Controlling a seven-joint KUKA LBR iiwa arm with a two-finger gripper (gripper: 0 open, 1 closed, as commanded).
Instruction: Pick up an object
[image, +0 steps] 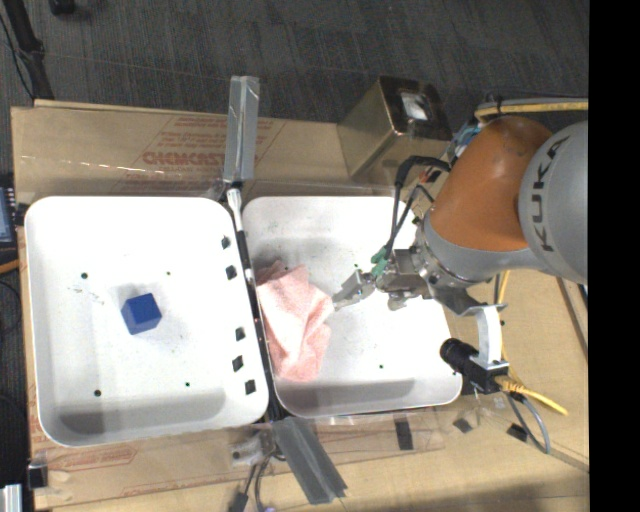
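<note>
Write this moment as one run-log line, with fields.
gripper: over right white bin, at pink crumpled cloth | grasp: unclear | small blue cube: left white bin, untouched

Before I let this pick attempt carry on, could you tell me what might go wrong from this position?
1. The gripper sits at the edge of the pink cloth; it may pinch just a thin fold, and that could slip out on lifting.
2. The cloth lies against the wall between the two bins, so a shifted approach could strike that wall.
3. The blue cube lies in the left bin, far from the gripper, so retargeting means a long move.
</note>
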